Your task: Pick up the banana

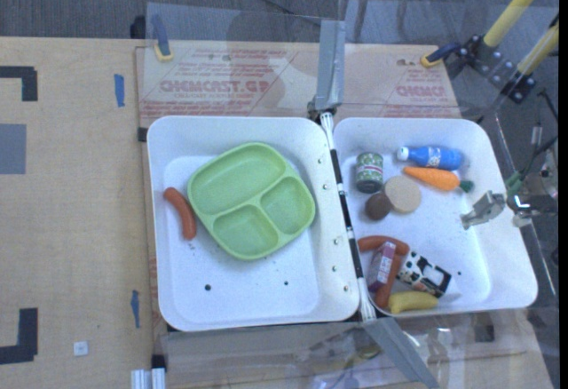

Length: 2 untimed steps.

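The banana (413,301) is small and yellow. It lies flat at the front edge of the right bin (497,276), just in front of a black-and-white carton (426,273). My gripper (484,210) shows as a small grey piece at the right side of that bin, above its floor. It sits well to the right of the banana and behind it, touching nothing I can see. Most of the arm is cut off by the right edge of the view.
The right bin also holds a green can (369,172), a blue bottle (431,156), a carrot (432,178), round brown and tan pieces (396,199) and a red sausage with a packet (383,259). A green divided plate (251,200) and a sausage (180,212) lie in the left bin (240,298).
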Motion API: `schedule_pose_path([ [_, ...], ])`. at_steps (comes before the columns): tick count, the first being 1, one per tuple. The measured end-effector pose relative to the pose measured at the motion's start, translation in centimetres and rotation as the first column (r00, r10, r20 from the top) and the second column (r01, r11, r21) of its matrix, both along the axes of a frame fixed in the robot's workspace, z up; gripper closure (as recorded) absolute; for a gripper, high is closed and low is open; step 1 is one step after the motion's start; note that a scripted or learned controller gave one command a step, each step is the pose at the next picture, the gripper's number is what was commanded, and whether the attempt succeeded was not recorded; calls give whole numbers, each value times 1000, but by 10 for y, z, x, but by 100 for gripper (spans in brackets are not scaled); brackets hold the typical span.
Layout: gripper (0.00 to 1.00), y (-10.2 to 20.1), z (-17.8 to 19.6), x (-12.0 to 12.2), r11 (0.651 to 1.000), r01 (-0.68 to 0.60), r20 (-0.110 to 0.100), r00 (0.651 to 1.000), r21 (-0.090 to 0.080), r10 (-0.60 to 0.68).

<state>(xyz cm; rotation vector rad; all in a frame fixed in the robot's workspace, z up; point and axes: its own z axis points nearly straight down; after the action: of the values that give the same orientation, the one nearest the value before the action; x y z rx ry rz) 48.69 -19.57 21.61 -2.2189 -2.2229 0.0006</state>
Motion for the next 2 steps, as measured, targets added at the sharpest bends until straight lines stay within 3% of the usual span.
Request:
schedule_pose_path([
  [1,0,28,-130,-6,998,64,6,998,-1,-64],
  [2,0,58,-130,113,999,-53,4,999,-1,53],
])
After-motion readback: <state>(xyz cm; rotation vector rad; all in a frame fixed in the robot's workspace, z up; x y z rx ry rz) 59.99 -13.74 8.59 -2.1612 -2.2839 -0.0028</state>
